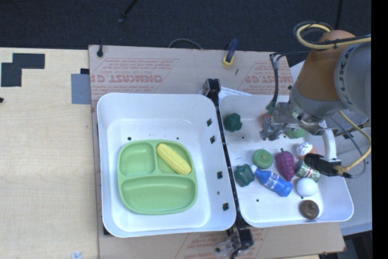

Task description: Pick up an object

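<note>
The tool (274, 125) hangs low over the far part of the right bin (339, 209), at the end of the grey arm (357, 79) with its orange band (318, 73). I cannot tell if it is released or clenched, because the wrist and the cables cover it from above. I see no object inside it.

Just to the right of the tool, partly under the wrist, a small green piece (297, 132) lies on the bin floor. To its left, near the wall between the bins, sits a dark green toy (233, 122), a little apart from the tool. Nearer to me there is a cluster: a round green toy (262, 158), a purple toy (284, 163), a blue bottle (273, 182), another dark green toy (244, 174), a white ball (307, 186) and a brown round piece (310, 209). Several of these are touching or almost touching.

The left bin (121, 112) holds a light green tray (157, 194) with a yellow corn cob (174, 158) in one of its small compartments.

In my judgement the arm is at the descent step, choosing something in the far part of the right bin, and nothing is lifted yet. The next move calls for the tool to come down exactly over one object, close firmly on it, and rise straight up. The objects by the tool are small and rounded, so I think they can easily slip away.
</note>
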You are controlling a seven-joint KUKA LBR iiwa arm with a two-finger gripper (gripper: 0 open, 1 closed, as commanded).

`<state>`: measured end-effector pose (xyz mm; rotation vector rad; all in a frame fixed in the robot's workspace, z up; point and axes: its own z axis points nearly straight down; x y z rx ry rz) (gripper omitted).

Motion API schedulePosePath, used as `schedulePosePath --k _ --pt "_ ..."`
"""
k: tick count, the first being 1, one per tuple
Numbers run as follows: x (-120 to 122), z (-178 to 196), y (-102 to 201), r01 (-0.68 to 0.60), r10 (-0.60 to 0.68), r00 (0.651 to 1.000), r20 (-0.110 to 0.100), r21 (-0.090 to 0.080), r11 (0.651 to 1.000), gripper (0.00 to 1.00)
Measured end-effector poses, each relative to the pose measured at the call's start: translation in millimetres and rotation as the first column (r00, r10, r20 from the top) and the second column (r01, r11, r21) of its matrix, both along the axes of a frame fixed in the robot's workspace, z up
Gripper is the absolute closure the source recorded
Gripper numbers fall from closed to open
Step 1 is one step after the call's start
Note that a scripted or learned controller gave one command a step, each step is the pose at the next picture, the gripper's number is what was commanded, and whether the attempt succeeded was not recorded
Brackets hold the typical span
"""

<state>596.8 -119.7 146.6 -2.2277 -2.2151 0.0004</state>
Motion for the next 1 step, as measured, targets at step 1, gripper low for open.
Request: schedulePosePath --k 1 --pt "2.1 46.2 -8.2 0.002 -0.002 1.0 0.002 0.0 1.0 1.0"
